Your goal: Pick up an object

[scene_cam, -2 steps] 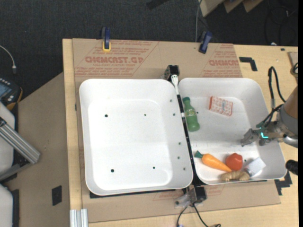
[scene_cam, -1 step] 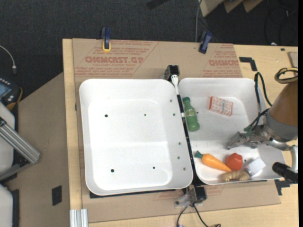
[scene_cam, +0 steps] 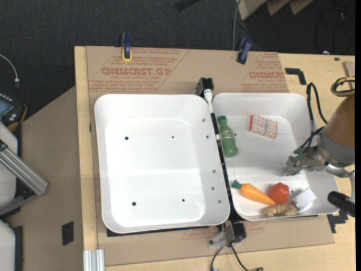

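The right bin (scene_cam: 265,103) holds a green bottle (scene_cam: 228,136) lying along its left wall and a white packet with red print (scene_cam: 263,126) near the back. At the front lie an orange carrot (scene_cam: 254,193), a red tomato-like ball (scene_cam: 278,192), a beige ginger root (scene_cam: 280,210) and a small white block (scene_cam: 305,199). My gripper (scene_cam: 295,165) hangs low over the right side of this bin, just behind and right of the red ball, with bare bin floor under its tip. Nothing shows in its grasp.
The left bin (scene_cam: 113,109) lies beside the right one, with a black divider strip (scene_cam: 216,145) between them. The grey arm with its orange band (scene_cam: 342,131) comes in over the right bin's right wall. Clamps (scene_cam: 126,45) grip the board's far edge.
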